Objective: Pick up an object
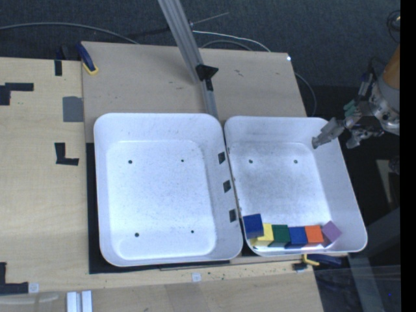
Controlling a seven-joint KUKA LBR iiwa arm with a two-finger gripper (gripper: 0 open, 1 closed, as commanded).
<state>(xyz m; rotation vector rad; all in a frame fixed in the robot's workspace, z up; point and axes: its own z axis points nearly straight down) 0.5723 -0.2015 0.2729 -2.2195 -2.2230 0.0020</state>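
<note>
Several small blocks lie in a row along the front wall of the right bin: a blue block, a yellow one, a green one, a second blue one, an orange one and a purple one. My gripper hangs over the bin's far right rim, well behind the blocks. It is open, its fingers spread with nothing between them.
The left bin sits beside the right one, joined by black clips. A slanted metal pole rises behind the bins. Blue-and-yellow clamps sit at the back left and the front edge.
</note>
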